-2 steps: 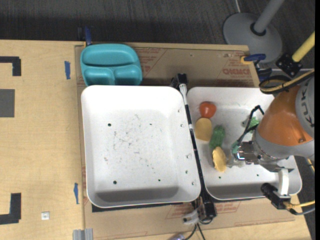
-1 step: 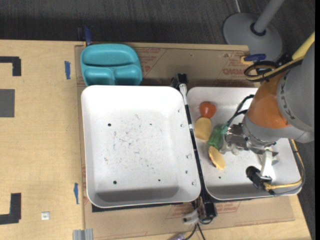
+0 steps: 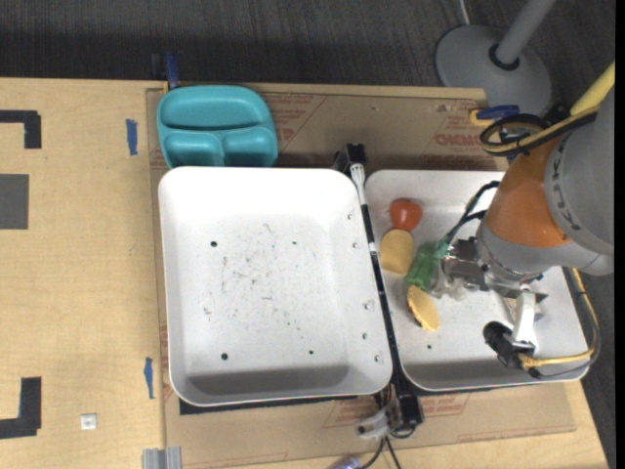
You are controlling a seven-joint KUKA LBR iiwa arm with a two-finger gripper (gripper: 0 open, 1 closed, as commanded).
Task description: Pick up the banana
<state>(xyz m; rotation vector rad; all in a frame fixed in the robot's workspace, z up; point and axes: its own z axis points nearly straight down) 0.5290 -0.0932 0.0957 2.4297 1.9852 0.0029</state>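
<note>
The banana (image 3: 423, 309) lies in the right bin (image 3: 557, 360), near its left wall, just below a green item (image 3: 426, 265). The end effector (image 3: 451, 272) hovers beside it; its opening I cannot tell. It should descend centered over the banana, avoiding the green item.

A robotics lab: taped bench (image 3: 78, 262), white bins (image 3: 264, 281), cabled arm (image 3: 557, 203).

The desk (image 3: 78, 262) is light brown board with black marks and small blue tape pieces. Behind it the floor (image 3: 244, 13) is dark grey carpet. At the upper right, a grey round stand base (image 3: 479, 62) with a slanted pole rests on the floor.
</note>
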